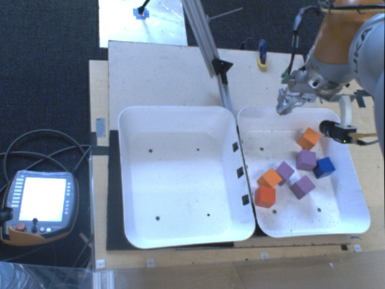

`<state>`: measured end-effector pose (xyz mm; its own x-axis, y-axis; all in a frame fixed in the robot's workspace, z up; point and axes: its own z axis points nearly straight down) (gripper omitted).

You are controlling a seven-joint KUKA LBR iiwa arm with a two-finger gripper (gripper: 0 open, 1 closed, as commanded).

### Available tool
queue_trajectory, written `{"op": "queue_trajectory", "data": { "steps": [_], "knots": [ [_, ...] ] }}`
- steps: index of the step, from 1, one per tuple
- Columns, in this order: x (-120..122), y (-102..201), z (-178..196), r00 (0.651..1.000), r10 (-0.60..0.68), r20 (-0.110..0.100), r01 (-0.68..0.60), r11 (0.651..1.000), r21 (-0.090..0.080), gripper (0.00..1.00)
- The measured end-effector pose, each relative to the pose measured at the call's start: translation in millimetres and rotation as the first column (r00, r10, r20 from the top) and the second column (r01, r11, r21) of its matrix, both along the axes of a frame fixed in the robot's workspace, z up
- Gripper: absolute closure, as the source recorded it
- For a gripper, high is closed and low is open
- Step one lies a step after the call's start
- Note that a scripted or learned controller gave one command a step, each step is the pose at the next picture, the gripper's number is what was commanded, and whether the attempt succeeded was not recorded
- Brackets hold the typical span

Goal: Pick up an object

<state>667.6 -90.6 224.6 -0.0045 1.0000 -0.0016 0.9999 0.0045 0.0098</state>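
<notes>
My arm comes in from the right, and its upper part is cut off by the picture's edge. My pincer (284,104) hangs over the far rim of the right bin (352,218). It is small and blurred from here, so I cannot tell how it is set, and I see nothing in it.

The blocks lie in the right bin, all nearer the camera than my pincer and apart from it. Closest is an orange block (309,138), near the bin's far right side. Beyond it, toward the camera, sit a purple block (306,160) and a blue block (324,167) just beside each other. Further on is a tight cluster: a second orange block (270,178) touching a small purple block (284,171), a red-orange block (265,196) just below them, and another purple block (302,186) to their right.

The left bin (129,221) sits alongside. A teach pendant (40,206) rests at the far left, its cable partly out of frame.
</notes>
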Motion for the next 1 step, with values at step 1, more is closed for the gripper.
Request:
{"op": "queue_trajectory", "data": {
  "steps": [1],
  "knots": [
    [1.5, -0.2, 53.6, 1.0, 0.0, -0.002, 0.0, 1.0, 0.0, 1.0]
  ]
}}
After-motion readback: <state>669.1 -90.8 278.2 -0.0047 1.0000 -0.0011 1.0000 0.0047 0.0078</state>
